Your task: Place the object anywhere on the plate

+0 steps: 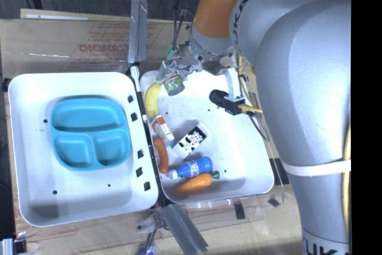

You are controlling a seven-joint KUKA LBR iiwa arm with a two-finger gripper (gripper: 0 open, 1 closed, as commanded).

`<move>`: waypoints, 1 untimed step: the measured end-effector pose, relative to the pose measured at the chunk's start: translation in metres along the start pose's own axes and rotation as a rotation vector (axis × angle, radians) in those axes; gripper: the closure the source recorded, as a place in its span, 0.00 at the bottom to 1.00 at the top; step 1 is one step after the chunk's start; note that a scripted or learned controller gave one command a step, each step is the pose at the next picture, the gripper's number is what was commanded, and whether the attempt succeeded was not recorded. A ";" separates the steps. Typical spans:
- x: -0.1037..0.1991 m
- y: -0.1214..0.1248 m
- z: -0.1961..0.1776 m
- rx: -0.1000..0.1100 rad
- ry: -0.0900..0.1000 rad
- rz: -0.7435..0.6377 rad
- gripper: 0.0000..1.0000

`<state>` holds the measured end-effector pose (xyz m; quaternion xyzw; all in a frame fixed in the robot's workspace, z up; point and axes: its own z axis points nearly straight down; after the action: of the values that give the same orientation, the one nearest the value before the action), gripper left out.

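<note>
Camera view, smooth blue compartmented plate [89,132], curved yellow banana [153,100], tapered orange carrot [193,183]

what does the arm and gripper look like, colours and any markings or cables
The arm is bulky, smooth and rounded, light grey, with an orange band above the wrist and dark KUKA lettering on its shell. A pale strip rings the lower casing. The gripper is small, metallic grey, with thin dark cables looping beside it.

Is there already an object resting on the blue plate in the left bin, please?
No, the blue plate shows only its bare compartments.
</note>
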<state>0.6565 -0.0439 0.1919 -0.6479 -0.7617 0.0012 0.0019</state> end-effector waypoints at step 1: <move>0.065 -0.056 0.001 0.000 -0.001 -0.131 1.00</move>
<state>0.5903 0.0113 0.1911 -0.5967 -0.8025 0.0015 0.0017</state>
